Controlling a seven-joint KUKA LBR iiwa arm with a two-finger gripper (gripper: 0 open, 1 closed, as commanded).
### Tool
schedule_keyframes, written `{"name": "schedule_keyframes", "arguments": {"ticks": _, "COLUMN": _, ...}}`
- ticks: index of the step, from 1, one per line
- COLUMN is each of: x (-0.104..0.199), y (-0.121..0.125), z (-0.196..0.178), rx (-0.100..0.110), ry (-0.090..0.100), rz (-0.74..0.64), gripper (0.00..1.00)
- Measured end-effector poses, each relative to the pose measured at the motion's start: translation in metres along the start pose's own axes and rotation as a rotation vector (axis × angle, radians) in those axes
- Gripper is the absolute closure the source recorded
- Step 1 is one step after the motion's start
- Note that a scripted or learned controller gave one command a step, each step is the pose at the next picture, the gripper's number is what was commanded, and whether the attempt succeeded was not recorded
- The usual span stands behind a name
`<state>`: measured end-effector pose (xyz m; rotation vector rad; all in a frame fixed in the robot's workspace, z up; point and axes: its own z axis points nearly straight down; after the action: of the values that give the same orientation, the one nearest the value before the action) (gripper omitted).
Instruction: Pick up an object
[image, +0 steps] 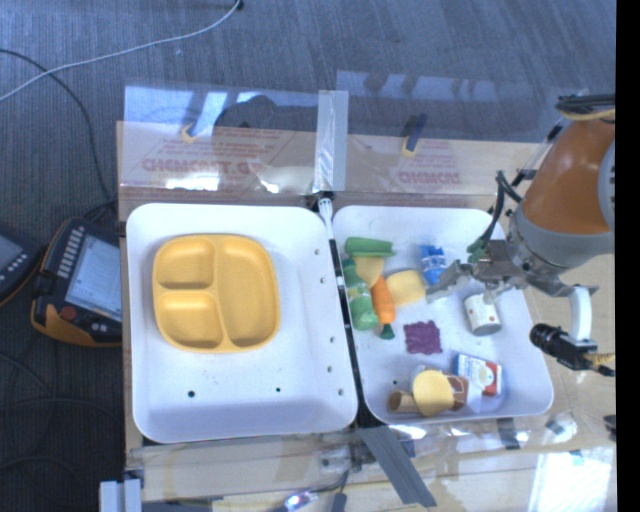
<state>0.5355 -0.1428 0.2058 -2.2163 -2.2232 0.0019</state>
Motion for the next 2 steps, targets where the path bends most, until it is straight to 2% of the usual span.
{"name": "schedule_keyframes", "arguments": {"ticks": 1, "x": -0.0479, "y": 0.0381, "z": 0.1062, "rx": -0.001, "ry": 0.000, "rz": 0.104, "gripper": 0.00}}
{"name": "schedule_keyframes", "arguments": {"ticks": 2, "x": -0.0472, "y": 0.0372, "z": 0.0988, "rx": 0.004, "ry": 0.002, "rz": 0.104, "gripper": 1.00}}
